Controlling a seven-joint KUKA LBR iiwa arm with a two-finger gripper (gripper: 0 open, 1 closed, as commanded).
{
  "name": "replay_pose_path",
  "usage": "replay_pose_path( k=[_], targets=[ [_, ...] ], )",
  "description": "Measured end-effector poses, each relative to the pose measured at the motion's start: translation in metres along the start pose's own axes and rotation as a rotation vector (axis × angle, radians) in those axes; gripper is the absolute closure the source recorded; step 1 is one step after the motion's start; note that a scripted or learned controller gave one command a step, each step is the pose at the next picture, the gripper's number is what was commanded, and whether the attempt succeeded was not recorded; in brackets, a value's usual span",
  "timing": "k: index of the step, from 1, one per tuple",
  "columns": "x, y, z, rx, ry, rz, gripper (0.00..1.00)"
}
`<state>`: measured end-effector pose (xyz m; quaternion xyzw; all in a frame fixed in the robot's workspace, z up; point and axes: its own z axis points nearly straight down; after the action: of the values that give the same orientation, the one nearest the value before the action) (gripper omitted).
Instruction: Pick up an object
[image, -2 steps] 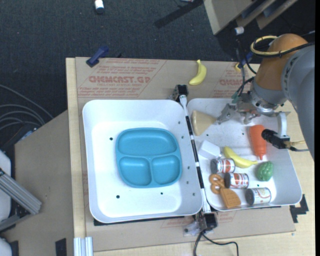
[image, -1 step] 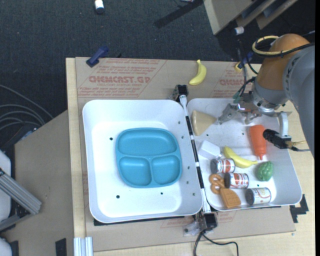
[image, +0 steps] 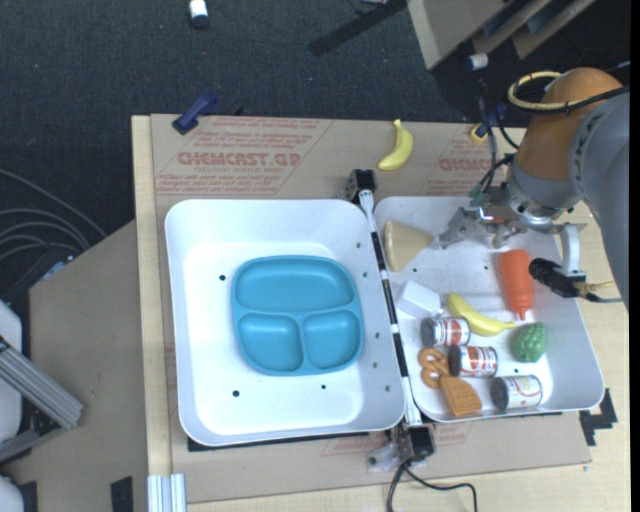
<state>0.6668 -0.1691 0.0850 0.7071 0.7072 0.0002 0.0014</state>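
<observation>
The bench (image: 250, 150) is a board printed with red lettering, standing on dark carpet; cables lie at the far left. A yellow banana (image: 396, 148) rests on the board outside the bins.

The left bin (image: 190, 300) holds one blue three-compartment tray (image: 296, 312). The right bin (image: 575, 350) holds the candidate objects: a tan wedge (image: 402, 243) at the rear left, an orange carrot (image: 516, 282) toward the right, a white block (image: 420, 297), a second banana (image: 478, 318), a green vegetable (image: 530, 342), three small cans (image: 472, 360), a pretzel (image: 432, 366) and a tan cracker-like piece (image: 462, 397) at the front.

The arm (image: 565, 135) reaches over the rear of the right bin. The gripper (image: 470, 222) hangs just right of the tan wedge, above bare bin floor. Finger spacing: cannot be told from this view. Nothing is visibly held.

Task status, judged: no object lifted; selection, descent, closure and lift all remain.
</observation>
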Motion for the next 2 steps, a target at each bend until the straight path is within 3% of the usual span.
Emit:
replay_pose_path(
  k=[2],
  targets=[
    [-0.0043,0.0000,0.0000,0.000,0.000,0.000,0.00]
  ],
)
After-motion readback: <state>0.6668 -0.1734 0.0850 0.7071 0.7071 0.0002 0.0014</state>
